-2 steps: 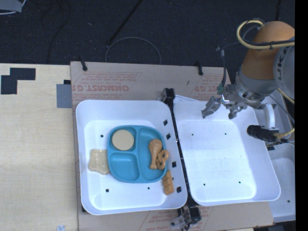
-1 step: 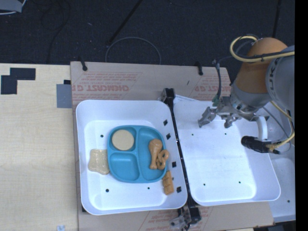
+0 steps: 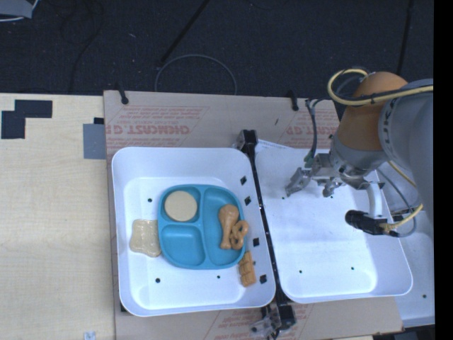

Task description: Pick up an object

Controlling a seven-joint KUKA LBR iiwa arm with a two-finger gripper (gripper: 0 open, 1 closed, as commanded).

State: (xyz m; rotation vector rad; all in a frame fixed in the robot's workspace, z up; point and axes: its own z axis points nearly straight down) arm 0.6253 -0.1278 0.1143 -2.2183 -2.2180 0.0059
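My gripper [image 3: 309, 183] hangs right of the blue tray [image 3: 198, 227], fingers spread and holding nothing, so I'd cross left and drop squarely over the pretzel [image 3: 232, 227].

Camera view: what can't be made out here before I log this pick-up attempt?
- The two-finger gripper over the right white bin: too small and dark to read its finger state.
- The grey arm: cut off by the right edge.
- The tan pieces in and beside the blue divided plastic tray: too small to identify.
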